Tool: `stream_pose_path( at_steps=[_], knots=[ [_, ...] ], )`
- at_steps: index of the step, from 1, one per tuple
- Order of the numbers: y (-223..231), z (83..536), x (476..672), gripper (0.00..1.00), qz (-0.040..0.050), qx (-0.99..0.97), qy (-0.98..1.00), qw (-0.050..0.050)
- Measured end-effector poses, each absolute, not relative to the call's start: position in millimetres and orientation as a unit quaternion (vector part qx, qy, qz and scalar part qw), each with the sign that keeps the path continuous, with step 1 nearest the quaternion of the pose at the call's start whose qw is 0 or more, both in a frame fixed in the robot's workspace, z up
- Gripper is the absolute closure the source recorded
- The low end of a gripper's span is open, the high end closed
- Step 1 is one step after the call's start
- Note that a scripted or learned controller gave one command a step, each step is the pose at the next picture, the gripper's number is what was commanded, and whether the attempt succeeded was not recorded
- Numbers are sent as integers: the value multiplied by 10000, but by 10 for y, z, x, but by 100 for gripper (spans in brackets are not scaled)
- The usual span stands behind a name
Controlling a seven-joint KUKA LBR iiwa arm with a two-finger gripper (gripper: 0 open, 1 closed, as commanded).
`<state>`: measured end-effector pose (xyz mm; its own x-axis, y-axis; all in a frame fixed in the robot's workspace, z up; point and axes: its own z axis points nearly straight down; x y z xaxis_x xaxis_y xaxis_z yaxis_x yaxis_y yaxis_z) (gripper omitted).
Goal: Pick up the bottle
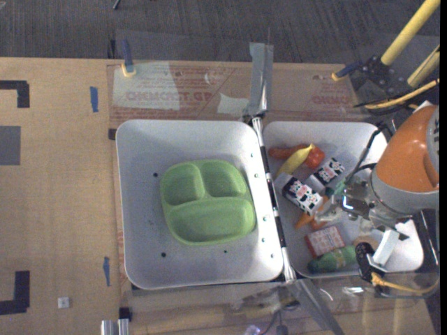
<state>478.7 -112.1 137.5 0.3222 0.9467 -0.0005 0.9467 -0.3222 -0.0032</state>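
Right bin [328, 132]: green bottle [334, 259] at front wall, below tool [340, 204].

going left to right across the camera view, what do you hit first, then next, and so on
Blue tape strip → left bin → green divided plate → cow-print carton → green bottle → orange-banded arm.

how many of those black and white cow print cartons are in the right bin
2: one cow-print carton mid-bin near the left wall, the other carton up-right of it. The arm may hide more.
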Motion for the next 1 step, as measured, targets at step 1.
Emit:
stream_pose_path(
  at_steps=[1],
  knots=[
    [-1425,989,5009,0,4,-8352,-5499,8]
  ],
)
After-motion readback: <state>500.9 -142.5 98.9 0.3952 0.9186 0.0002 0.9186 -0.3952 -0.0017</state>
